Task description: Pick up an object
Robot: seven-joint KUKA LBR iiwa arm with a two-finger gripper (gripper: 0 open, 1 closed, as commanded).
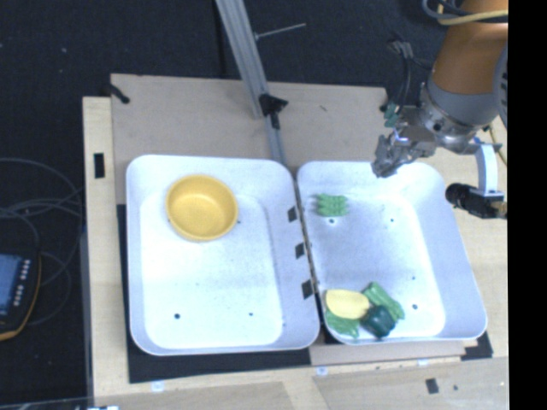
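Observation:
My gripper hangs above the far edge of the right bin, with nothing visible between its fingers. A small light-green object lies in the far left part of that bin, to the left of and nearer than the gripper. In the bin's near left corner sit a yellow object, a green pepper-like piece and a dark green block, all touching. A yellow bowl stands in the far part of the left bin.
A grey metal pole slants from the top down to the divide between the bins. Black clips sit along that divide. The bench's brown board runs behind both bins.

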